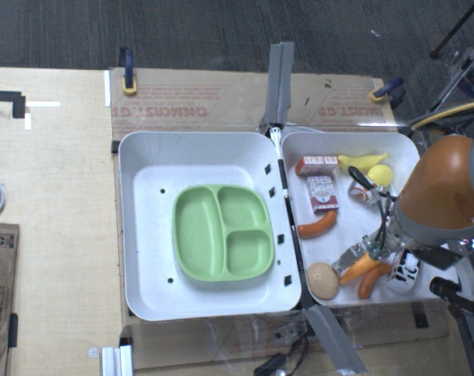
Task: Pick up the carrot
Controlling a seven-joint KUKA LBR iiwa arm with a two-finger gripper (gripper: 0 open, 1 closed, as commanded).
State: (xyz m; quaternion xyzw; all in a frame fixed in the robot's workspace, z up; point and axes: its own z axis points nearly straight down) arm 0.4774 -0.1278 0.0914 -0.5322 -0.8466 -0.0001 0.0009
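**Gripper down at the carrot, grasp unconfirmed**

Carrot [360, 269] lies in the right bin [409, 143], at the near edge, tilted, thick end toward the arm. A round bun [323, 280] sits just beside its lower-left tip; a second orange sausage-like piece [367, 283] is just right of it, close to touching.

Gripper [375, 247] is at the carrot's upper end, next to its green top. The arm's orange band hides most of the wrist, so I cannot tell how far apart the fingers are or whether anything sits between them. Not calling it held.

Handling guess: looks like a toy carrot, so light, stiff, smooth skin, likely to slip or roll. Taper means a tip grip squeezes out. Best hold is across the thick mid-body, fingers square to its long axis. Risk: catching the neighbouring orange piece as well, or nudging the bun.

Further back: another sausage [317, 225], then a small carton [322, 193] and a flat pack [319, 164], a banana [362, 162] and lemon [380, 175] at the far side.

Left bin [142, 155] holds a green tray [223, 233].
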